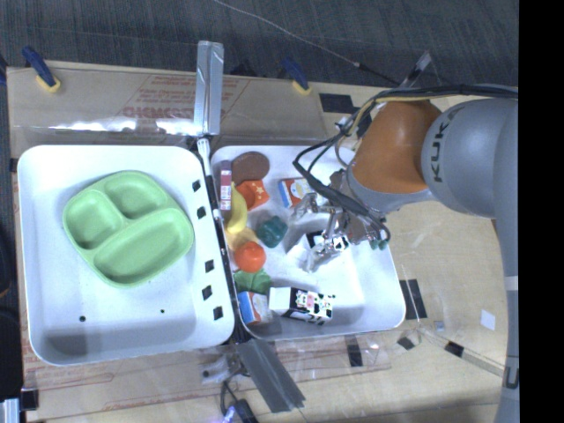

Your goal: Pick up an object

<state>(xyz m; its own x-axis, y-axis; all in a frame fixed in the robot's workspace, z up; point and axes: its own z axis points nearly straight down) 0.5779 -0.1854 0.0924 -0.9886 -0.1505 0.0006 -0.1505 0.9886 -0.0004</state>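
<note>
Toys crowded the right white bin (388, 280); the hand (324, 241), grip state unclear, hovered above. The light, rigid cow-patterned carton (312, 304) looked graspable across its sides.

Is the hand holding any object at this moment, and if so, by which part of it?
It cannot be told. The hand is low in the right bin, and no object shows clearly in it.

The arm (458, 157) hides the right bin's (383, 302) far corner; end effector (324, 236) fingers unclear.
</note>
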